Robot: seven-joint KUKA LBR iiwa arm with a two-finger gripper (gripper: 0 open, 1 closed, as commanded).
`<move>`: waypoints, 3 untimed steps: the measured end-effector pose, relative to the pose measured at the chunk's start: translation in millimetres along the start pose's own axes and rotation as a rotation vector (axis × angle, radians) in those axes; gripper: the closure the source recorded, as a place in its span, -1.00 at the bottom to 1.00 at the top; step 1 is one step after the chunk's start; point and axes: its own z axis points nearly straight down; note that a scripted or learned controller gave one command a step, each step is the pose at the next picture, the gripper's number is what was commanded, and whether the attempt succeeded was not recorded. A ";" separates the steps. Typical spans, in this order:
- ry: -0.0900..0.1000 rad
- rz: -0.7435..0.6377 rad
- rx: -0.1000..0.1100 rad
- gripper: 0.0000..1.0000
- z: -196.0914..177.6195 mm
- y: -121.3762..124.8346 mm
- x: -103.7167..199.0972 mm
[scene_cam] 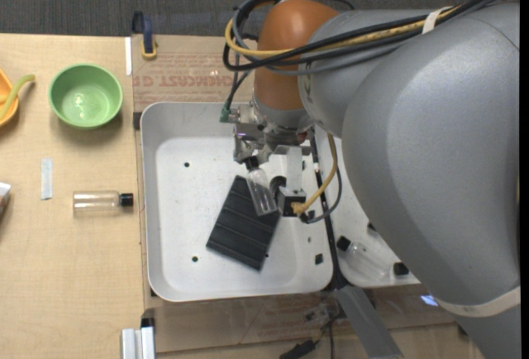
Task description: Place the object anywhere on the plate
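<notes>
Looming closest, my grey arm [430, 142] hides the right bin. My gripper [263, 184] hangs over the left bin [165, 142], fingers slightly apart, tips touching the black ribbed slab's [240, 225] 1 o'clock corner. Its long axis runs 1 to 7 o'clock, flat on the bin floor.

A bulky grey arm [430, 142] with an orange band [293, 31], trailed by yellow and black cables [248, 35].

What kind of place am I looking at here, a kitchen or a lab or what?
Most likely a robotics lab bench, not a kitchen: a grey robot arm with loose cabling hangs over a shallow white bin holding a black ridged object, with a green bowl on the wooden benchtop.
</notes>
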 end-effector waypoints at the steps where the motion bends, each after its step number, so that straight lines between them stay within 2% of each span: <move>1: 0.000 -0.083 0.001 1.00 34.0 -79.3 56.3; 2: 0.000 -0.154 -0.003 1.00 -110.0 -3.3 29.5; 3: 0.000 -0.364 -0.001 1.00 -16.5 -40.1 62.5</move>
